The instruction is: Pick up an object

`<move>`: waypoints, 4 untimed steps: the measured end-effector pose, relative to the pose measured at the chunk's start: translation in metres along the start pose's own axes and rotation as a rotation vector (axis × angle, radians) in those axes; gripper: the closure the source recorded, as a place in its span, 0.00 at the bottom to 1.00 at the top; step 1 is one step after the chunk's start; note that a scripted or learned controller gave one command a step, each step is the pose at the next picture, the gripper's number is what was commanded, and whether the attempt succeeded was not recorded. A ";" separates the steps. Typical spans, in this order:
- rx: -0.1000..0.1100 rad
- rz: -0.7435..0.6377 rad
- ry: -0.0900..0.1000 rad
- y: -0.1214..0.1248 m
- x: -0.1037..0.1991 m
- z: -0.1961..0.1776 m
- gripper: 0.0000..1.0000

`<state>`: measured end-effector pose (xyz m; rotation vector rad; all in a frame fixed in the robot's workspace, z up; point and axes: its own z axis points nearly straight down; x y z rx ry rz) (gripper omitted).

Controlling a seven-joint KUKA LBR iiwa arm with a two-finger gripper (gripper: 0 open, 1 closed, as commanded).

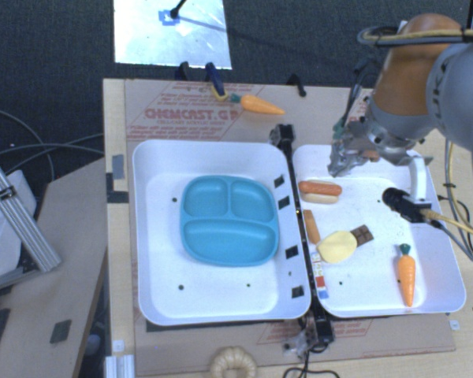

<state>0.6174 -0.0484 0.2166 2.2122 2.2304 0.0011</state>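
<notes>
Where the right bin [363, 290] holds a hot dog [320, 190], we see the gripper [340, 164] just beside it; whether it is spread or closed we cannot tell. Nearer us than the hot dog lie a brown stick [310, 227], a yellow lump [337, 246] and a carrot [407, 274]. Left of the hot dog, the left bin [158, 290] holds a blue plate [229, 219].

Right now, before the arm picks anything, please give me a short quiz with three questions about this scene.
1. True or false: the plate lies in the left bin.
2. Fill in: one carrot lies in the right bin; the other carrot lies ___ both bins.
3. Which lies nearest the gripper? A plate, B hot dog, C carrot in the bin.

Key: 1 true; 2 outside; 3 B.
</notes>
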 end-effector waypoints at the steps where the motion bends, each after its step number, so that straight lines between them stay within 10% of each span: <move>1: -0.003 0.000 0.001 0.012 0.035 -0.018 1.00; 4: -0.003 0.007 -0.001 0.009 0.022 -0.013 1.00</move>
